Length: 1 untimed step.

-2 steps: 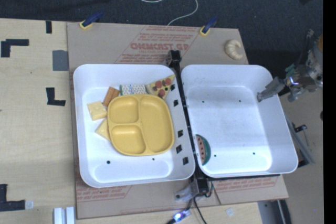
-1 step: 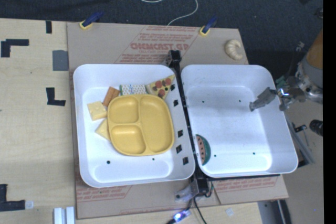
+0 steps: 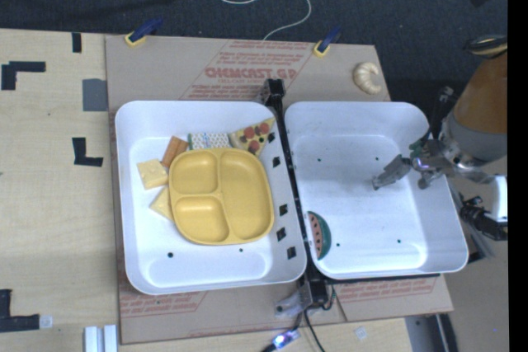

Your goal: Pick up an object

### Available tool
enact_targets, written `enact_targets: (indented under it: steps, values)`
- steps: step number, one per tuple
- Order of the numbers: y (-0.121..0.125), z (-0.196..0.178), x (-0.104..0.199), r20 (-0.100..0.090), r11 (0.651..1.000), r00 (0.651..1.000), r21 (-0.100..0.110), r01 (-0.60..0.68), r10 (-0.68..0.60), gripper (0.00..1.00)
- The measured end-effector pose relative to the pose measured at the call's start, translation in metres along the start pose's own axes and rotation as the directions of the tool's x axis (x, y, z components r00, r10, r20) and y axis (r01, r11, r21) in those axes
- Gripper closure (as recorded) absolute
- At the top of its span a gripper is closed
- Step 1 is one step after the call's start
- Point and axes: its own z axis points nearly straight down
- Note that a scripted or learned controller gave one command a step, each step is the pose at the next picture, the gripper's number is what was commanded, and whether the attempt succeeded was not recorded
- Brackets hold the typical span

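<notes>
Your pincer [image 3: 388, 175] hangs over the right bin [image 3: 355, 260], toward its right wall; you cannot tell its state. The watermelon slice [image 3: 318, 233] lies well apart, at that bin's near-left corner. The yellow plate [image 3: 221, 195] sits in the left bin [image 3: 140, 260].

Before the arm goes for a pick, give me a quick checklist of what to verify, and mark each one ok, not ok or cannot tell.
1. Gripper is over a bin: ok, it hangs over the right bin, near its right side.
2. Nothing already held: cannot tell, the tip is too small and blurred.
3. A target in the right bin: ok, a watermelon slice lies at its left edge.
4. Slice easy to reach: not ok, it lies tight against the bin wall.
5. Other targets: ok, the left bin holds a yellow divided plate with small food pieces beside and behind it.
</notes>
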Motion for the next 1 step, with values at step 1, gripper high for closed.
enact_targets:
  steps: [1]
  values:
    - [-0.0017,0.0470,-0.0066,0.002,1.000,1.000,-0.002,-0.001,0.001,0.00]
